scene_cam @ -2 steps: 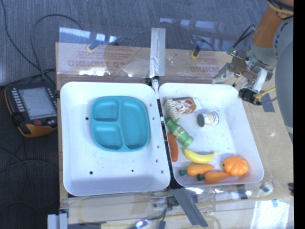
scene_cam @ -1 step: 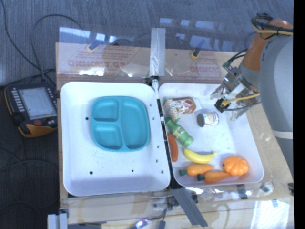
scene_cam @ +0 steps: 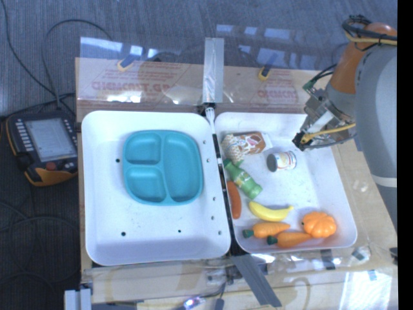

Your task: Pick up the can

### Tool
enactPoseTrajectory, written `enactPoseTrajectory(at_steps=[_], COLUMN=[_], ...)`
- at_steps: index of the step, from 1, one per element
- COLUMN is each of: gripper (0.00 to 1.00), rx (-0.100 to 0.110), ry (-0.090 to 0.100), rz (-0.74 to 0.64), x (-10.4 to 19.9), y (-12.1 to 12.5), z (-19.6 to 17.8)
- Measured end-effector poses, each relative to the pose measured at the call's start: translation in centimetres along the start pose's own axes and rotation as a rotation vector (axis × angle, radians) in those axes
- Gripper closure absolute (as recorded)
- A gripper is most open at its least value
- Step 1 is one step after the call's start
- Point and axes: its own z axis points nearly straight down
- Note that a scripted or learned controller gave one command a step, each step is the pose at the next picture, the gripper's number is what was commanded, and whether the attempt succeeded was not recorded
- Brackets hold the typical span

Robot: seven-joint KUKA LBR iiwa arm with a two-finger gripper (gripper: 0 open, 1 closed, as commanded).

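The can (scene_cam: pixel 281 161) is small and silver with a dark end, and it lies on its side in the upper middle of the right bin (scene_cam: pixel 341 192). My gripper (scene_cam: pixel 312 125) hangs over that bin's upper right corner, to the right of the can and a little beyond it, apart from it. Nothing shows between the gripper and the can.
The right bin also holds a snack bag (scene_cam: pixel 244 144), a green bottle (scene_cam: pixel 243 179), a red pepper (scene_cam: pixel 234 199), a banana (scene_cam: pixel 270 210), two carrots (scene_cam: pixel 271 228) and a small orange pumpkin (scene_cam: pixel 319 224). A blue divided plate (scene_cam: pixel 161 166) lies in the left bin (scene_cam: pixel 103 225).
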Motion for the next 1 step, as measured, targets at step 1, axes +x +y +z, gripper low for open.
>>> enactPoseTrajectory(at_steps=[1], gripper=[1.00], rx=[-0.002], ry=[0.008], rz=[0.237], x=[-2.13], y=[-1.90], z=[-13.24])
